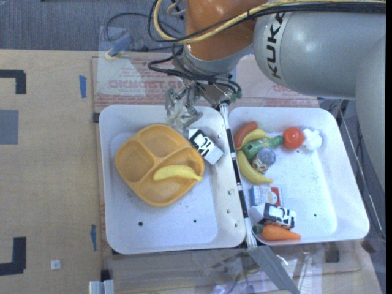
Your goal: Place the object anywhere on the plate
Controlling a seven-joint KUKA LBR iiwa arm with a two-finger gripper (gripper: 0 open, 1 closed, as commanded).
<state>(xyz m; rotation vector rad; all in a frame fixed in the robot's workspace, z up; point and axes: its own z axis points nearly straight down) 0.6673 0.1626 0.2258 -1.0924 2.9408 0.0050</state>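
arm (318, 48): "KUKA" in black letters | board (131, 81): faint red lettering, unreadable

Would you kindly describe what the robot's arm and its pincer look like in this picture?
The arm is a thick, rounded grey body with "KUKA" in dark letters on its side. Above the wrist sits a glossy orange band. Yellow and black cables loop across the orange part. The pincer is a small metallic, silvery assembly with thin fingers below a dark mounting.

plate (138, 158): matt yellow plastic | bins (159, 225): smooth white plastic | bench (49, 164): matt wood | arm (324, 48): glossy grey
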